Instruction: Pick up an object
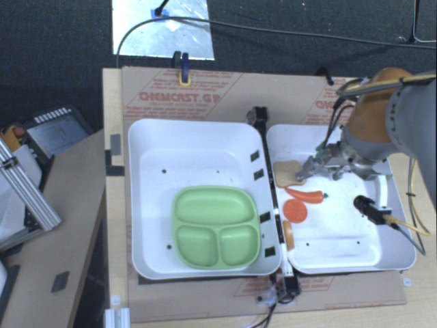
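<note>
**Now the gripper is low beside the bread slice**

Closest to me, at the near side of the right bin (pixel 341 248), a small orange piece (pixel 289 236) lies along the left wall. The left bin (pixel 177 156) next to it holds a green plate (pixel 217 225) with three compartments, lying flat in the near half.

A little further in the right bin there is a red round slice (pixel 295 211). Just behind it lies a red pepper (pixel 305 195), with its pointed end to the right. The two are very close or touching.

Behind the pepper, against the left wall, lies a tan bread slice (pixel 285 173). The gripper (pixel 306 175) is low at the right edge of this bread, just above the pepper. I cannot tell whether the gripper is open or closed, or whether it touches the bread. Nothing looks lifted; all the pieces lie on the floor of the bin.

The grey arm (pixel 410 118) comes in from the right, over the far right corner of the bin.

Both bins stand on a cardboard sheet (pixel 205 96). At its far edge sits a small yellow clamp (pixel 183 70), and beyond that a shiny metal sheet (pixel 162 19) lies on the dark floor.
</note>
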Available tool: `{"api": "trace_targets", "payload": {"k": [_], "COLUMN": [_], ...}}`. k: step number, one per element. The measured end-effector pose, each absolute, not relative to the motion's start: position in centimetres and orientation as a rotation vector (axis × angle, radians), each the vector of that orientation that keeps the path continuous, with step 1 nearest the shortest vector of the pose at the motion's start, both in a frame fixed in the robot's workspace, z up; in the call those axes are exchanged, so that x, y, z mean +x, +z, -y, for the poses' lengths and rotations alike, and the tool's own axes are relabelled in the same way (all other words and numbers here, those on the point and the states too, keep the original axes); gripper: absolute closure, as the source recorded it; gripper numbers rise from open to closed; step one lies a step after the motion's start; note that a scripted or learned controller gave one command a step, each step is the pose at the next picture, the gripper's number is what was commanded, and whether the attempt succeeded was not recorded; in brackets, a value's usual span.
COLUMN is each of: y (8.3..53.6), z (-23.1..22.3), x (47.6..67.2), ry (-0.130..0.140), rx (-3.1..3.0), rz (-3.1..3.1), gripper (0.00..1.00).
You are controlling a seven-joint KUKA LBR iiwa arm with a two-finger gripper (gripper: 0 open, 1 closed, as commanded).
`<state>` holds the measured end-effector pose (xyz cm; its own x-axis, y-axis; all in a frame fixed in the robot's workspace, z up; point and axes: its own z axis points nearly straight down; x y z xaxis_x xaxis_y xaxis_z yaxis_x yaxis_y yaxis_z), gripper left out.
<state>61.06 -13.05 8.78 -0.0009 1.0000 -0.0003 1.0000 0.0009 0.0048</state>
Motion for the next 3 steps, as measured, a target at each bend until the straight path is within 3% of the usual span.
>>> {"api": "trace_targets", "payload": {"k": [1,3], "y": [10.0,20.1], "z": [13.0,13.3], "x": [61.3,62.7], "ry": [0.013,0.007], "rx": [2.213,2.212], "rz": [-2.218,-2.221], "gripper": [1.0,1.0]}}
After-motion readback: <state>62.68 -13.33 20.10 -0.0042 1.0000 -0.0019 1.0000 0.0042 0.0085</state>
